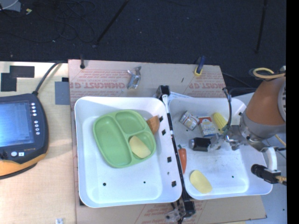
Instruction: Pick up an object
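The right bin (233, 181) holds several small objects. A black cylinder (200, 144) lies near its middle. A crumpled silver piece (188, 121), a red and white packet (206, 124) and a yellow corn cob (219, 121) sit behind it. An orange carrot (182, 159) lies along the left wall, and a yellow oval piece (200, 181) rests near the front. My gripper (218, 143) is low in the bin, right beside the black cylinder's right end, with the arm's orange band (266, 107) above it.
The left bin (93, 181) holds a green divided plate (112, 136) with a pale yellow piece (139, 146) on it and a brown piece (153, 124) at its right. A tablet (18, 127) lies left of the bins. Clamps (134, 77) stand behind.
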### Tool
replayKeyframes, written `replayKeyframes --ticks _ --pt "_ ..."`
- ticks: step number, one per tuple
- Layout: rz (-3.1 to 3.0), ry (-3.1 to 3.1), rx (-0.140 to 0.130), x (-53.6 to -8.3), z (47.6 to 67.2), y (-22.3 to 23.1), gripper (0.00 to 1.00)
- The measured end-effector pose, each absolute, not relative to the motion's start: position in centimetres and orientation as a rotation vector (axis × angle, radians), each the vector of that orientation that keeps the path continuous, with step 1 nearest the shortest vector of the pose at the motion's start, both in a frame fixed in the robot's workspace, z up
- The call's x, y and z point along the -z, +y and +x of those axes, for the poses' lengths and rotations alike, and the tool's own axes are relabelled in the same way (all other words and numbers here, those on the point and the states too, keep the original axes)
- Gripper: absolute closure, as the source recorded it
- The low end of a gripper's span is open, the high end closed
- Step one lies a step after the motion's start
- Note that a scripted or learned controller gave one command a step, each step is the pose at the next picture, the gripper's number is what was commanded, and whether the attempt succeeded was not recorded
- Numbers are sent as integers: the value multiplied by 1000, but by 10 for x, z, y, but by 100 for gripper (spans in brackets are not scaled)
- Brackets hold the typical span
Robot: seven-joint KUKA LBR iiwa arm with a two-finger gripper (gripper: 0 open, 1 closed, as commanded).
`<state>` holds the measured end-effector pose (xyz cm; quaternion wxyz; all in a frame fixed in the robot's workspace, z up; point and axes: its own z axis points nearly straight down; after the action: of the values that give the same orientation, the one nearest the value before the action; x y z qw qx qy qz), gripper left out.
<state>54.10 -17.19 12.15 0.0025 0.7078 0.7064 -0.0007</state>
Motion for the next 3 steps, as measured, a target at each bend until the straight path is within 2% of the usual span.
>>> replayKeyframes --ticks 1,2,3 --pt "2216 2226 0 -88 614 -135 0" --pt "2216 2224 0 -88 645 -159 0" --pt "2220 2225 -1 -90 582 -101 0"
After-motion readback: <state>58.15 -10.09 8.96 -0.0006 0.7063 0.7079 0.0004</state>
